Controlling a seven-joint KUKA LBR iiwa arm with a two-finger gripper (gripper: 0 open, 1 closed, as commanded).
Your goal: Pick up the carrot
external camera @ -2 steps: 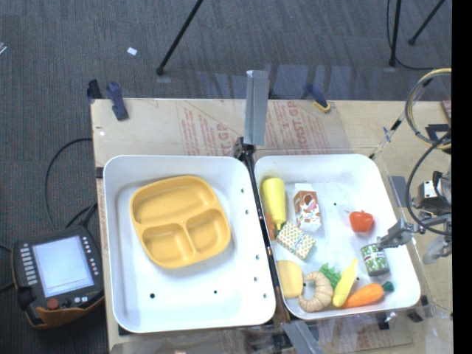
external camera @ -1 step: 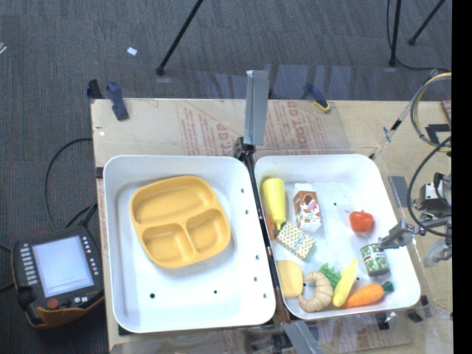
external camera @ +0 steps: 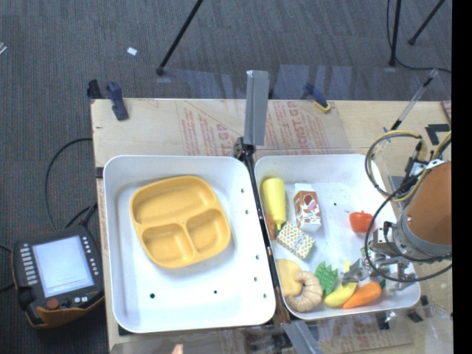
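The tapered orange carrot (external camera: 363, 295) lies at the near right corner of the right bin (external camera: 335, 167), touching a curved yellow banana (external camera: 339, 295). The metal gripper (external camera: 372, 268) hangs just above them; whether it is open or closed cannot be told. Further left sit a knobbly green piece (external camera: 325, 277) and a ridged tan croissant (external camera: 301, 285). The left bin (external camera: 118, 198) holds a glossy yellow three-compartment tray (external camera: 180, 220).
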